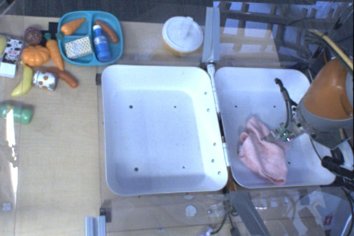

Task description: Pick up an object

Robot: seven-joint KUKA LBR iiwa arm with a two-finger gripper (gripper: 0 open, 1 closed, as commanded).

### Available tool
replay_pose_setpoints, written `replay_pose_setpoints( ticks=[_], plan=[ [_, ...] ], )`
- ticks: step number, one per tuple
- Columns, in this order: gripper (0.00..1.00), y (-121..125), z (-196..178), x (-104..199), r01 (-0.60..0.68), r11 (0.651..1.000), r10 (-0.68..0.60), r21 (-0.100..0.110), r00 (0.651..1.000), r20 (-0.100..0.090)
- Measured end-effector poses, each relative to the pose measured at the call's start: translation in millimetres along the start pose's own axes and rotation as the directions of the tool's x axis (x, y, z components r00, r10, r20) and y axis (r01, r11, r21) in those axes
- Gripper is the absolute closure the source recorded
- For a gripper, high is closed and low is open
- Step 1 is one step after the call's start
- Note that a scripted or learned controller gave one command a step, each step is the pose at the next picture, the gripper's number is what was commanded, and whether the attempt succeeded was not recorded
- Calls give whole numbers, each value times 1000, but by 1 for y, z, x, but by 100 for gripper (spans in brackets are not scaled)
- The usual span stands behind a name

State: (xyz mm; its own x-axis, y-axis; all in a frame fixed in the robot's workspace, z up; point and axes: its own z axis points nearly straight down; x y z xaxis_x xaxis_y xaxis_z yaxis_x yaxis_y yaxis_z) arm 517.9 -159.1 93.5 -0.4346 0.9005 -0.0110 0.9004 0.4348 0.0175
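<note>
One pink cloth [262,153] in rt bin [249,85], touching tool [283,134].

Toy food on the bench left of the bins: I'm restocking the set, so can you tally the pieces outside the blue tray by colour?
Orange: 3 (pumpkin, carrot, sausage-like piece)
Yellow: 1 (banana)
Dark red: 1 (round piece)
Green: 1 (blurred piece)
White: 1 (printed can)
Total: 7
</note>
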Motion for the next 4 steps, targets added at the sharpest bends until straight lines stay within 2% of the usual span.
replay_pose_setpoints(
  ticks=[1,2,3,4],
  plan=[
    [0,-12,-38,9,-132,991,132,16,991,-7],
    [0,-27,0,-31,-65,998,65,2,998,0],
    [0,-38,-109,-33,-248,969,248,16,969,-4],
    [0,3,-21,11,-188,982,189,16,982,-7]
  ],
)
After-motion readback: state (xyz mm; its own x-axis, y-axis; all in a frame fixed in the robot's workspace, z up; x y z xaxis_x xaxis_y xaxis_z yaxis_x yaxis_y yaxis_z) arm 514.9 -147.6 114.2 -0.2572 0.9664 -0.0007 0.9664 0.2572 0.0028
